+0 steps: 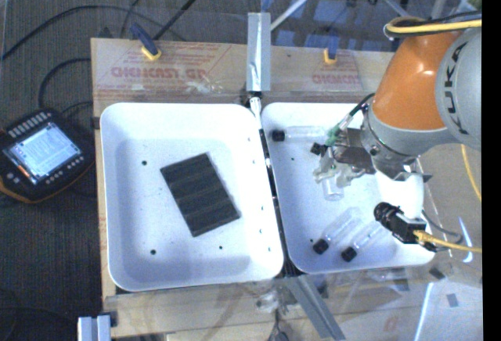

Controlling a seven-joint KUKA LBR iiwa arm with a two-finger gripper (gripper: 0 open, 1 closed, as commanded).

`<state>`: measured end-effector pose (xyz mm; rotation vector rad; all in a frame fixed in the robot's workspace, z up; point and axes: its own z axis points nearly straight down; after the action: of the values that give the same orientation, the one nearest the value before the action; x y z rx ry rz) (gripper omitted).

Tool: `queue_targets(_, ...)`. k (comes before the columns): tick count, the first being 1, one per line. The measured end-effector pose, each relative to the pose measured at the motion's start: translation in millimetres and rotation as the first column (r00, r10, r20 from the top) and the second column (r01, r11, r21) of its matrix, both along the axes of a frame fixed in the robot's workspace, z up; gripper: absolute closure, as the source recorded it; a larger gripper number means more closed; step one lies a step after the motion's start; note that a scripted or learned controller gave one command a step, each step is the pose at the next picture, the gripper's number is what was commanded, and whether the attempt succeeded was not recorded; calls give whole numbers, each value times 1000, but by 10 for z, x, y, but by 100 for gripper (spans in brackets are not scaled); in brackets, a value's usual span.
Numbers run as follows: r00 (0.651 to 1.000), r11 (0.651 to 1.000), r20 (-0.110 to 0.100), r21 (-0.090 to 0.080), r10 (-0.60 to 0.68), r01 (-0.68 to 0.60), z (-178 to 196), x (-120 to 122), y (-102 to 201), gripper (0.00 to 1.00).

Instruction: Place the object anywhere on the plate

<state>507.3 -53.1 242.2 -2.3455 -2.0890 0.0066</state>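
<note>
From my remote station: the dark ridged plate lies mid-left bin, long axis running upper-left to lower-right. In the right bin, the gripper hangs near the centre; I cannot tell its state. Clear tubes lie near the front edge, pointing lower-left.

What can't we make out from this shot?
- Hand in the camera view: blurred and pale against the right white bin; open or shut unclear.
- Clear plastic tubes with black caps: transparent on white, count and outlines unclear.
- Whether anything is held: too blurred.
- Dark ribbed rectangular plate: surface detail too small.
</note>
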Motion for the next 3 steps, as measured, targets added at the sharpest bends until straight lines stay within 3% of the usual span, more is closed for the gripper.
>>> queue_targets(1,993,993,1,2,117,-117,155,305,790,100)
queue_targets(2,902,902,-2,4,432,-432,-619,-152,1650,100)
queue_targets(3,902,902,-1,4,432,-432,-618,-150,1646,0)
